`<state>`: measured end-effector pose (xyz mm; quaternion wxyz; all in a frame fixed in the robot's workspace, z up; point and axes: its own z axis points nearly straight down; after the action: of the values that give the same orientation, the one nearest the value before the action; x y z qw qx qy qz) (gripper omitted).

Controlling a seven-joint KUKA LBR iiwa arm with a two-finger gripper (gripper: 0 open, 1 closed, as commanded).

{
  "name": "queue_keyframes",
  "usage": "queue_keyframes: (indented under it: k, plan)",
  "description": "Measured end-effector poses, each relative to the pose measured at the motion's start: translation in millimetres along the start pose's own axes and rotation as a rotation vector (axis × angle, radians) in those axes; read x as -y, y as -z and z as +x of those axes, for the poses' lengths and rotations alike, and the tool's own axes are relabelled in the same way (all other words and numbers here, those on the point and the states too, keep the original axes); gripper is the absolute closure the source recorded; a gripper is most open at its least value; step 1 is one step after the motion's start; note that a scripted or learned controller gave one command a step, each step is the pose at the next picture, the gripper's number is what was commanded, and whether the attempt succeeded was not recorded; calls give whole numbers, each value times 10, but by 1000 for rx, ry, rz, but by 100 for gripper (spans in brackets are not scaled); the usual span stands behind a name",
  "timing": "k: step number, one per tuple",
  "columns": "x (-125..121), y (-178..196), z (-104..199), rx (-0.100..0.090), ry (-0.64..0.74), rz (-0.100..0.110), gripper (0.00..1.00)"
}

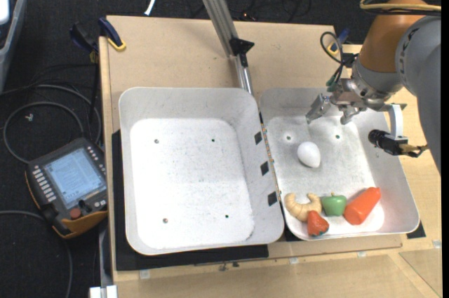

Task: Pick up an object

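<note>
A grey robot arm with an orange band above the wrist (393, 44) is seen reaching in from the right of the camera view, and its two-finger gripper (330, 112) is held above the far part of the right-hand shallow white bin (400, 181). The two fingers are seen spread apart in a wide stance, one pointing toward the left at the bin's back area and the other just to its right, and nothing is gripped between them. A white egg-shaped object (309, 153) is found lying on the bin floor, nearer to the camera than the gripper and apart from it. Along the near edge of the same bin a row of toy foods is laid: a pale yellow curved piece like a croissant (300, 205), a small red strawberry-like piece (317, 223) touching it in front, a green pepper-shaped piece (334, 204) just beside it, and an orange carrot-shaped piece (362, 206) at the right end, tilted upward to the right. The left-hand shallow white bin (133, 149) is set side by side with the right one on a light wooden bench (175, 51). A grey and orange handheld control pendant (66, 181) is seen on the dark floor to the left of the bench.
</note>
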<state>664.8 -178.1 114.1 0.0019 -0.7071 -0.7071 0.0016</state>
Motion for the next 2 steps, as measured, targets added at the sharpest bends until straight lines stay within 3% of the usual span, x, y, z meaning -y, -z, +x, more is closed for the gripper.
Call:
queue_keyframes:
  k: [1,2]
  plan:
    - [-20,151,0,2,1,-7,100]
    - [-18,772,-69,3,0,-13,100]
